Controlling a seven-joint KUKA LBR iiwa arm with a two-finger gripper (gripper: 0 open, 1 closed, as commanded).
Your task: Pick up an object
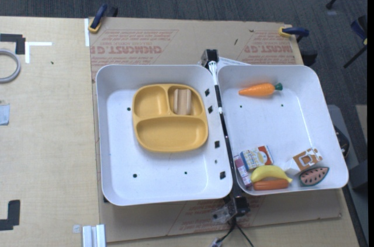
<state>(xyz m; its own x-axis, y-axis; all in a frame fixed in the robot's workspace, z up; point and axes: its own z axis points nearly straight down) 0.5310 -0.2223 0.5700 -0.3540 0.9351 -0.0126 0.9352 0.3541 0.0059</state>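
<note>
The right bin point(310, 123) holds an orange toy carrot point(258, 89) near its far wall. Along its near wall lie a small printed carton point(253, 158), a yellow banana point(269, 173) resting over an orange-red sausage point(270, 184), a small brown-and-white packet point(307, 159) and a watermelon slice point(314, 176). In the left bin point(114, 141) sits a yellow divided plate point(170, 118) with a tan wooden block point(182, 101) in its far right compartment.
Both bins rest on a brown cardboard sheet point(175, 41) held by blue-and-yellow clamps point(98, 17) at its far corners. A black bracket point(210, 56) sits at the far end of the seam between the bins, and cables point(232, 219) hang at the near end.
</note>
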